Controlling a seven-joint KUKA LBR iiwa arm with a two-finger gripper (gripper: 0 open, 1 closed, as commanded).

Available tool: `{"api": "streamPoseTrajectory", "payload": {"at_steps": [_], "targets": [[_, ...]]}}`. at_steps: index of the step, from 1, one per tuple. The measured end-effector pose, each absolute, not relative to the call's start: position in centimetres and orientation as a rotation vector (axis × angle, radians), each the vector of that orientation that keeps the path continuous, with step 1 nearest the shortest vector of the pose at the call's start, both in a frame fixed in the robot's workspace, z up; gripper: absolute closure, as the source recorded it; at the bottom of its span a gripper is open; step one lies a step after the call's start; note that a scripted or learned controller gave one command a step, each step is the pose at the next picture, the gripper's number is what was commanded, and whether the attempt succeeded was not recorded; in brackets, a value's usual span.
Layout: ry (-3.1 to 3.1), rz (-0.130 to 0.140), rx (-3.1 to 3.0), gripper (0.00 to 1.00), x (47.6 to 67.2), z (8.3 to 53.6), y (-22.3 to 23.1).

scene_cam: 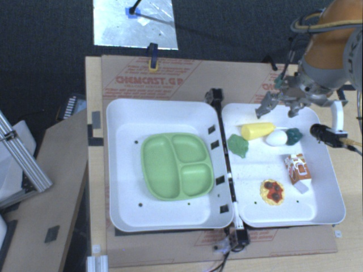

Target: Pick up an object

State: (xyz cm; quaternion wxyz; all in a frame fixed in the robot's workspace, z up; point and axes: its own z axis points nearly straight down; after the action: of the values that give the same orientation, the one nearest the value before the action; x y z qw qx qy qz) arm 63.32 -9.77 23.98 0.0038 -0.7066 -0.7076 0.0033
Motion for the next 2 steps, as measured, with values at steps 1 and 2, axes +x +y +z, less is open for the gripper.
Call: {"api": "streamPoseTrajectory", "payload": {"at_steps": [1,2], "targets": [[-2.226,-0.001,-2.219,0.00,63.5,24.7,-9.8],[-2.228,0.001,-2.214,0.00,64.5,19.2,-9.3]]}}
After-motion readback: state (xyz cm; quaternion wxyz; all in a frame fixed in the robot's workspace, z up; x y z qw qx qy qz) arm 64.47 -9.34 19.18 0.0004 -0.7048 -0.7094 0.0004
